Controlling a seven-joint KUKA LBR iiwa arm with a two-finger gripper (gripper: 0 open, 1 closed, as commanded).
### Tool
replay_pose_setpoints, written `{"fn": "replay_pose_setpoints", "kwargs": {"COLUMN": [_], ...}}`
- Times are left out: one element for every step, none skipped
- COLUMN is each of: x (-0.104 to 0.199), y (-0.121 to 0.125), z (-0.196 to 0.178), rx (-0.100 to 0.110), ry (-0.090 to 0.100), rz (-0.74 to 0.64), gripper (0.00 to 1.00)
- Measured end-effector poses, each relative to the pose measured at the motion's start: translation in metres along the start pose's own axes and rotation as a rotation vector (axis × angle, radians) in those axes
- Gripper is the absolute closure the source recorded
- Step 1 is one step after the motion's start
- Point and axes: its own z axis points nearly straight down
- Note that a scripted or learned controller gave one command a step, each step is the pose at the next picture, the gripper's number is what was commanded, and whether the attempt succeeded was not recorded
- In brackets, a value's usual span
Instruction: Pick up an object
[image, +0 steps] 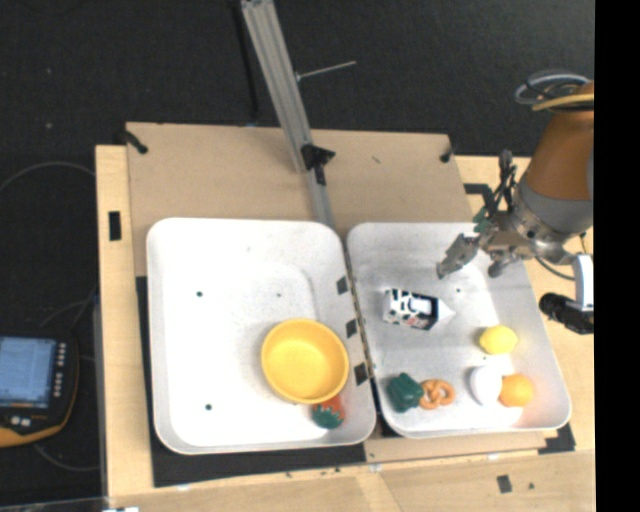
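Note:
My gripper (473, 259) hangs over the upper part of the right bin (400, 245), its two fingers spread open with nothing between them. Below and left of it lies a black-and-white toy cow (411, 309). Further down the right bin rest a yellow lemon-like object (497, 340), a white object (486, 383), an orange ball (516, 390), a pretzel-shaped orange piece (436, 393) and a dark green object (403, 391). In the left bin (210, 290) sits a yellow bowl (304, 359), with a small red and green object (328, 412) at its lower edge.
A slanted metal pole (290, 110) crosses the bench behind the bins. A tablet-like device (30, 385) lies off the bench at the far left. Brown bench surface (250, 170) surrounds the bins.

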Motion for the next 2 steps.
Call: {"fn": "replay_pose_setpoints", "kwargs": {"x": [0.000, 0.008], "y": [0.000, -0.005], "z": [0.000, 0.055], "rx": [0.000, 0.006], "ry": [0.000, -0.001], "rz": [0.000, 0.001], "gripper": [0.00, 0.00]}}
